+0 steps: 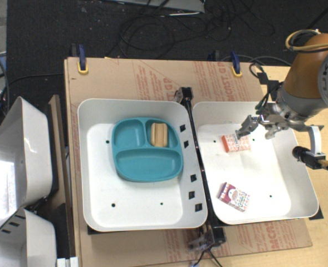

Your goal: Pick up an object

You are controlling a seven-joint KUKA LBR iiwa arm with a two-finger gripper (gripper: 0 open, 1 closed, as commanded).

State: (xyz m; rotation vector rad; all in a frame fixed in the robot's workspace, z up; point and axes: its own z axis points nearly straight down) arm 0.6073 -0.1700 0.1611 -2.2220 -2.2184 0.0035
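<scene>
Reaching in from the right, the grey arm with its orange band hangs its jaws point(246, 131) over the right bin point(280, 204), low above a small red-and-white packet point(234, 144). Tips look just above the packet's upper right corner; cannot tell whether they touch it. Cannot tell whether the jaws stand open or closed, as the wrist hardware blocks the view. Nothing seen between them.

Same bin, nearer the front: a second small packet, dark red with a white face point(233, 196), lying flat, well apart from the first.

Left bin point(97, 204): a teal divided plate point(147, 160) with a tan block point(159, 134) in its upper right compartment. Both bins sit side by side on the cardboard-topped counter point(152, 74).

Judgement: approach step, final descent onto the red-and-white packet; no grasp made yet. Next move calls for centring over the packet, dropping to the bin floor, closing across its narrow side, then lifting straight. A flat, thin packet may slip out.
</scene>
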